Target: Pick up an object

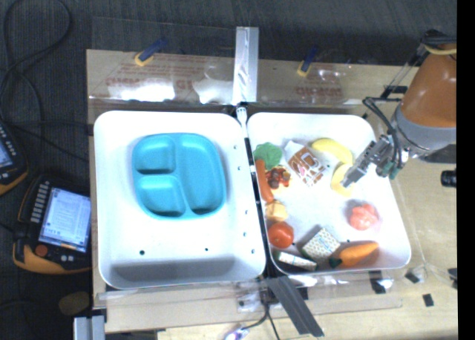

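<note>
The pincer (355, 175) hung just above the yellow banana (335, 154) in the right bin (386, 205), its spread impossible to tell, and could easily have slid off the banana's curved skin.

Yellow banana (334, 154) lying near right bin's far wall, pink round fruit (364, 216) toward its right side, orange carrot (355, 253) flat at near-right corner, red tomato (280, 235) near the bins' divider
</note>
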Robot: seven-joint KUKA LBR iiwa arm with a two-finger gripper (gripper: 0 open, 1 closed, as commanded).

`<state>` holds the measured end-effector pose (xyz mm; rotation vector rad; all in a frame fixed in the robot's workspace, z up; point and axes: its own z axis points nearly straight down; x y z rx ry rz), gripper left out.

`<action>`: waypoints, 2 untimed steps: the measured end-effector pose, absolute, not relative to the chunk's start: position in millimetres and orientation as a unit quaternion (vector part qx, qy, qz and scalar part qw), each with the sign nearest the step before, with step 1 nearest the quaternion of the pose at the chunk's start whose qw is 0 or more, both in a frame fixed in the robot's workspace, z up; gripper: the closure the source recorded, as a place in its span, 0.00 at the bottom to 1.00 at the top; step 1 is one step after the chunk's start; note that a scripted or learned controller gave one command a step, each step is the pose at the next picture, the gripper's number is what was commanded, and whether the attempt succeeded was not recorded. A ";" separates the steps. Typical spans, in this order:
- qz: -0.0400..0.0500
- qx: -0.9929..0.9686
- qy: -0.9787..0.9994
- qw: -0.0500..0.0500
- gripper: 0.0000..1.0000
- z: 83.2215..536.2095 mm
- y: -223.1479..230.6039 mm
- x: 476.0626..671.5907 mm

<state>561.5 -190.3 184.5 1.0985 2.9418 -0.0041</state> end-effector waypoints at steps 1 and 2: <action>-0.001 0.350 0.937 0.001 0.00 184.6 -190.4 561.6; 0.000 0.390 0.921 0.007 0.00 92.3 -206.6 587.6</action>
